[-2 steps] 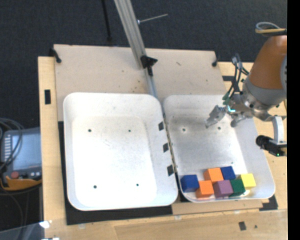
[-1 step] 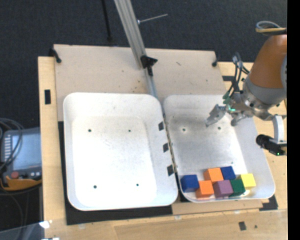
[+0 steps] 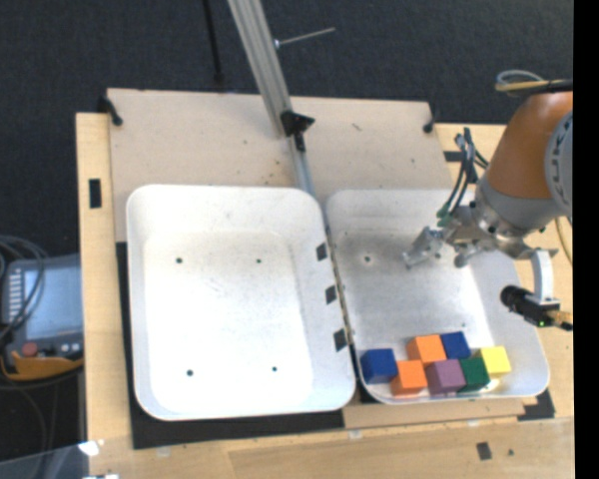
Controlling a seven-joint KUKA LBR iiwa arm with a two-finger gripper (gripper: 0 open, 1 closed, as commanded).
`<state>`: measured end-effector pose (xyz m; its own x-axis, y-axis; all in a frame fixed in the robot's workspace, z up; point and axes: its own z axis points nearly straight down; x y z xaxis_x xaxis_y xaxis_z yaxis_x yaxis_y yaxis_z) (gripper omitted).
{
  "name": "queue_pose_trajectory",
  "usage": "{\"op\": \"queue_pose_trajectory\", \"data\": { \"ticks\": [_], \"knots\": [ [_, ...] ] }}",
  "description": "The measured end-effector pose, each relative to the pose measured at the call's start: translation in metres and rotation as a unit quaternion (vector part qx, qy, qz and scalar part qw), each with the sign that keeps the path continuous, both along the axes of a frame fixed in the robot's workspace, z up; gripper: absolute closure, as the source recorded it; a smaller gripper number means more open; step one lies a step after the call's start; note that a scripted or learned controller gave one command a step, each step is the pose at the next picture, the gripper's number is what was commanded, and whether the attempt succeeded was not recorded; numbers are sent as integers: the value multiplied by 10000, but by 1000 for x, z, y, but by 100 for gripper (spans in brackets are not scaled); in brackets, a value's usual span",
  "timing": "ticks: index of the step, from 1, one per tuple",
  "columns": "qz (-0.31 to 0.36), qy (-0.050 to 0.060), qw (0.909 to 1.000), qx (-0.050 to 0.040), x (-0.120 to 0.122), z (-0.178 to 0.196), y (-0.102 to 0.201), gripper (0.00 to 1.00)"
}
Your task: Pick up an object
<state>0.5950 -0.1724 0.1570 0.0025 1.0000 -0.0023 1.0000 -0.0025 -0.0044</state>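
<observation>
the grey arm with the orange band is reaching in over the right bin, and its pincer is hanging above the bare middle part of this bin, toward its far half. i am looking at the pincer carefully, but the metal parts are small and a little blurred, so i cannot tell if it is apart or together; what is clear is that no block is sitting in it. the things to pick are lying together at the near edge of the right bin: a blue block at the side nearest to the left bin, then two orange blocks, a purple block, a second blue block, a green block and a yellow block at the outer side of the right bin. they are touching or almost touching each other in a tight group, well apart from the pincer. by my judgement the task is standing at its beginning: nothing is lifted yet, and the arm is needing to travel toward the near edge of the right bin, go down on one block and close on it. the blue block nearest to the left bin is seeming the easiest one, because it is having free space on one side.
</observation>
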Motion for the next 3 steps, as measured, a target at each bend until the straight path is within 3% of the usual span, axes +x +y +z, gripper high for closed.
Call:
{"op": "queue_pose_trajectory", "data": {
  "ticks": [1, 2, 3],
  "knots": [
    [-9, -5, 10000, 1, -4, -43, 2, 0],
    [-17, -28, 10000, -7, -3, -59, 0, 0],
    [-42, -52, 10000, -1, -2, -47, -1, 100]
  ]
}}
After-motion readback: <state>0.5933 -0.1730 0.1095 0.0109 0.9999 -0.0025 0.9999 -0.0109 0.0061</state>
